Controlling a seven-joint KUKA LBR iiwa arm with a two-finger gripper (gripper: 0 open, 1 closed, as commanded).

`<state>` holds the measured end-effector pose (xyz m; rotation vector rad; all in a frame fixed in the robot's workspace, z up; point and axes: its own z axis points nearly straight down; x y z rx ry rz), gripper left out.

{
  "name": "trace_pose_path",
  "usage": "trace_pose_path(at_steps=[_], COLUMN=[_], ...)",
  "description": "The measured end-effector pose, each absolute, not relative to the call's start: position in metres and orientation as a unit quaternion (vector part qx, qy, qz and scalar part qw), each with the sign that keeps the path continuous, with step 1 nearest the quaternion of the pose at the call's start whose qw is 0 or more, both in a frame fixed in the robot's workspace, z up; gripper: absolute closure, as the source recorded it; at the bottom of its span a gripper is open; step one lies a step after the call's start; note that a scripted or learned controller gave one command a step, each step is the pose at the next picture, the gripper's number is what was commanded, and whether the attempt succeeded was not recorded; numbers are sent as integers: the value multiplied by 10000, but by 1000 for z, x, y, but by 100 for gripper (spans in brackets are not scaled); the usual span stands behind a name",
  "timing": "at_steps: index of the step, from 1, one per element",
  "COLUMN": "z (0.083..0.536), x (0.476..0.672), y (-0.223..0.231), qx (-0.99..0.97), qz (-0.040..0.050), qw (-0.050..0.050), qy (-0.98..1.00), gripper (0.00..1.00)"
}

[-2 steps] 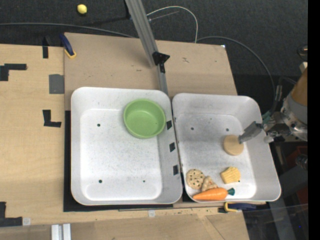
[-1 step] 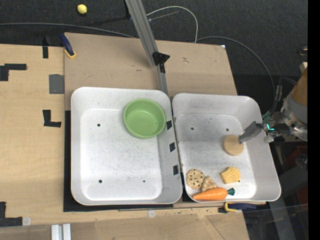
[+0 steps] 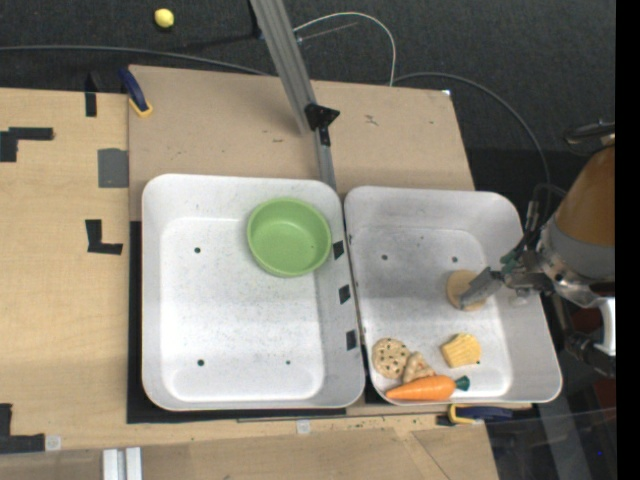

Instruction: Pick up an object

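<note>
My gripper (image 3: 482,286) reaches in from the right, low in the right bin (image 3: 420,213). Its tip sits against the right edge of a round tan disc (image 3: 459,289) lying on the bin floor and partly covers it. In the bin's front part lie a yellow wedge-shaped piece (image 3: 461,349), a speckled round cookie (image 3: 389,355), a second cookie-like piece (image 3: 416,367) and an orange carrot (image 3: 425,389) with a green tip. A green bowl (image 3: 289,236) stands upright in the back right part of the left bin (image 3: 180,298).
A grey metal pole (image 3: 285,48) slants from the top of the view down to the divide between the bins. The arm's orange band (image 3: 592,203) hangs over the right bin's right rim. A small yellow ball (image 3: 164,17) lies on the dark floor beyond the bench.
</note>
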<state>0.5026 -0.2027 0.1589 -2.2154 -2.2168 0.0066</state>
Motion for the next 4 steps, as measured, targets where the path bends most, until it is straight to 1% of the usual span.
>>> trace_pose_path(at_steps=[1, 2, 3, 4], z=[111, 89, 99, 156], x=[493, 493, 493, 498], y=[-200, -200, -200, -190], qx=[-7070, -7066, -7065, -7062], qz=[19, 7, 4, -10], qw=[35, -1, 5, -16], qy=[-7073, -7076, -7077, -7080], gripper=[0, 0, 100, 100])
